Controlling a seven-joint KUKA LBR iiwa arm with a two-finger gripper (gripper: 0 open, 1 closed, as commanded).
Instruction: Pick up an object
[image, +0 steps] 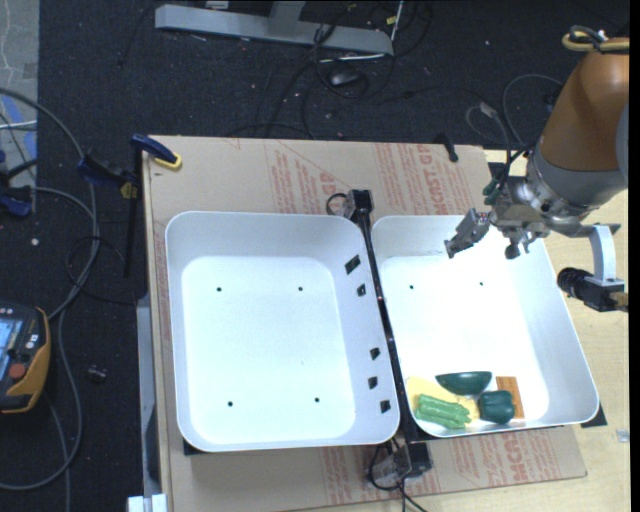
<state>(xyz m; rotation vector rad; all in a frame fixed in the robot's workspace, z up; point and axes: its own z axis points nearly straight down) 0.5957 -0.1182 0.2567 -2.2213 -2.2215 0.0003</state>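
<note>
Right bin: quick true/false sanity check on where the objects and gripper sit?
1. The objects lie clustered at the near end of the right bin. True.
2. The gripper is over the left bin. False: it is over the far end of the right bin.
3. A dark green bowl-shaped piece lies in the cluster. True.
4. The gripper is touching the light green bumpy object. False: it is well apart from the cluster.
5. An orange-brown piece lies beside the teal object. True.

One fixed overhead camera looks down aslant on both bins (180, 300).
</note>
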